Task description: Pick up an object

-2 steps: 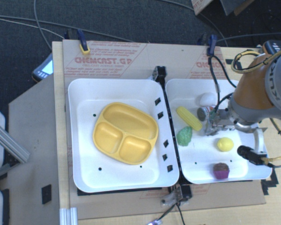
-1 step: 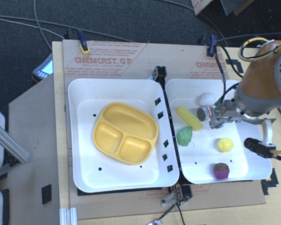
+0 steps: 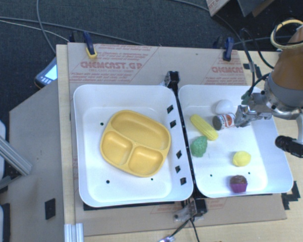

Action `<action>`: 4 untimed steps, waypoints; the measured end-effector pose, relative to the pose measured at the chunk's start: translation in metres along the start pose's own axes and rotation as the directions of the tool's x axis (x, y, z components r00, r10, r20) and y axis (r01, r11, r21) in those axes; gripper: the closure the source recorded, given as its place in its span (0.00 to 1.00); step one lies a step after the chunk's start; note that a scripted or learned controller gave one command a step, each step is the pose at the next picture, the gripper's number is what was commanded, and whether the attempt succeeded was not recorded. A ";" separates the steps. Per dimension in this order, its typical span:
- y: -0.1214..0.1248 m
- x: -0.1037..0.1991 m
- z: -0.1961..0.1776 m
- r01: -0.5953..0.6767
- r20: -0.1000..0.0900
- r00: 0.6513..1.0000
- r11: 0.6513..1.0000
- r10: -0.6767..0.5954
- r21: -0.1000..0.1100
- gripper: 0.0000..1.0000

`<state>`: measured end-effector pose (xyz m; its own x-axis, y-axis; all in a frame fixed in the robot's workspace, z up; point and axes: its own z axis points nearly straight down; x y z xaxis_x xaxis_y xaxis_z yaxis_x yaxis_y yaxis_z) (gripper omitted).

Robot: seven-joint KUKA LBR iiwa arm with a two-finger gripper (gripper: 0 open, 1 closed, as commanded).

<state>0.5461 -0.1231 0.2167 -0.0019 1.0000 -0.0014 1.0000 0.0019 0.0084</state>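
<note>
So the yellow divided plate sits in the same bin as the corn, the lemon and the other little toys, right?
Not quite. The camera view shows the yellow divided plate alone in the left bin. The corn, the lemon and the other little toys lie in the right bin, where the gripper is reaching.

Two white bins (image 3: 86,135) – one yellow divided plate (image 3: 135,142), six small items (image 3: 203,127)
</note>
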 end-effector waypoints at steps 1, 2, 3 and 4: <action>0.002 0.000 -0.049 -0.001 0.000 1.000 1.000 0.001 0.001 1.00; 0.029 0.043 -0.042 0.004 -0.003 1.000 1.000 -0.004 0.006 1.00; 0.054 0.091 -0.031 0.004 -0.003 1.000 1.000 -0.004 0.007 1.00; 0.059 0.136 -0.025 0.004 -0.003 1.000 1.000 -0.003 0.008 1.00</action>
<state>0.6046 0.0130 0.2418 -0.0054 1.0000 0.0018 1.0000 0.0054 0.0006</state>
